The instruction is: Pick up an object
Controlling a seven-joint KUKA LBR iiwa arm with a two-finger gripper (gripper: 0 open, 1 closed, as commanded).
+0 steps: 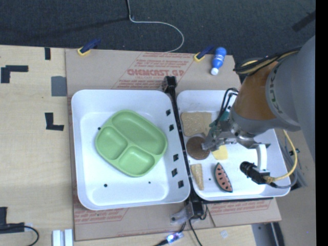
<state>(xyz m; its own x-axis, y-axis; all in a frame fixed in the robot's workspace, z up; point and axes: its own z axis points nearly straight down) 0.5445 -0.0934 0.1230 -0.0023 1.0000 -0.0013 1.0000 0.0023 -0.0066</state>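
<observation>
The right bin holds a tan square sponge-like piece, a brown round disc, a yellow piece, a tan wedge and a watermelon slice. My gripper hangs low over the right bin, between the brown disc and the yellow piece, right at the disc's right edge. The wrist covers the fingertips, and nothing shows between them.
The left bin holds a green divided plate. A blue and white bottle lies on the cardboard behind the right bin. A black clip sits where the bins meet at the back.
</observation>
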